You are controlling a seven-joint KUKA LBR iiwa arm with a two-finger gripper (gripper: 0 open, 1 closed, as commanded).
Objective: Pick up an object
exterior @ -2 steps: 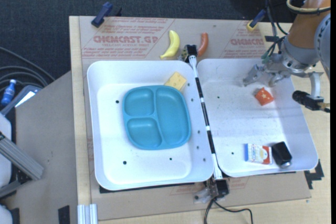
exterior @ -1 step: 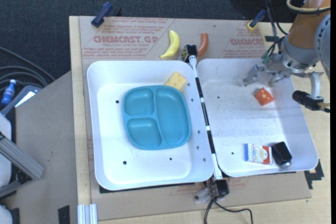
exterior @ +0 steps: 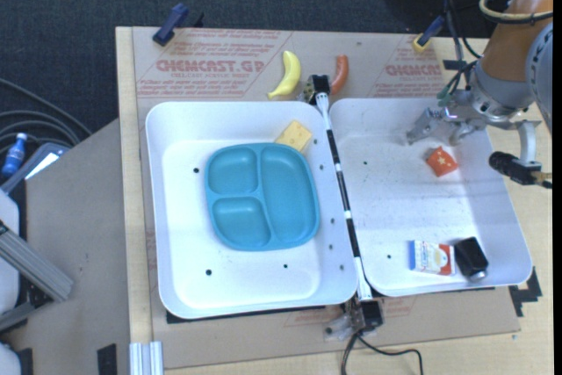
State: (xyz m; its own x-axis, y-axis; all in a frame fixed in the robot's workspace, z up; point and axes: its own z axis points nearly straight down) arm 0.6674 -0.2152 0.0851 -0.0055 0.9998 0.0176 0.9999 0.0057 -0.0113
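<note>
Camera view. I see two shallow white bins side by side on the bench. The left bin [exterior: 176,277] holds a blue divided plate [exterior: 262,194] with three compartments, lying flat near the bin's centre. A yellow sponge-like block [exterior: 294,136] lies at the plate's far edge, touching or just beside its rim; I cannot tell which.

The right bin [exterior: 500,215] holds three items. A small orange-red block [exterior: 441,161] lies in the far half of the bin. Along the near edge lie a small flat packet [exterior: 429,257], white with red and blue print, and a black object [exterior: 471,258] just beside it on the right; whether the two touch is not resolvable.

The arm [exterior: 518,48] enters from the right, its orange band visible above the wrist. The gripper [exterior: 436,124] hangs over the far part of the right bin. Its fingers are spread apart, and I see nothing between them. The orange-red block lies just nearer the camera than the fingertips, close by but apart from them.

Beyond the bins, on the brown bench board [exterior: 211,61], a yellow banana [exterior: 285,75] and an orange carrot-like piece [exterior: 339,73] lie near the divider between the bins. A blue clamp [exterior: 170,24] sits at the board's far left corner.
</note>
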